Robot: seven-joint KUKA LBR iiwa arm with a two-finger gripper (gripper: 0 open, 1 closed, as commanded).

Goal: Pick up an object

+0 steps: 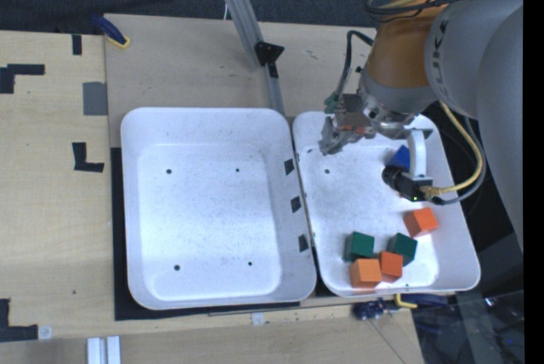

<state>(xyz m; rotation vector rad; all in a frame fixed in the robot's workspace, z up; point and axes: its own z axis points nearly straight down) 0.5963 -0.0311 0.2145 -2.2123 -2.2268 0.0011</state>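
White plastic forms both shallow bins on my tabletop; the left bin (208, 209) holds no blocks, and the right bin (340, 184) carries all the candidates. My gripper (336, 135) hangs over the far-left corner of the right bin, close to the wall shared with its neighbour. I cannot tell from this slanted overhead view whether it is released or clenched, and I see no object in it.

Blocks cluster at the opposite end, toward the near edge of the tabletop: a dark green block (359, 245), a second green block (403, 247), an orange block (366, 272) at the near rim, a smaller orange block (391, 264) touching it on the right, and a lone orange block (421, 222) standing apart toward the right wall. A blue piece (399, 156) lies near the far-right side, partly hidden by cabling.

Key relation: every block lies toward the near edge from the gripper, across bare bin floor. I judge the blue piece closest, then the dark green block. The clustered cubes sit nearly touching, so a descent there risks a finger landing on a neighbour; the lone orange block offers cleaner clearance.
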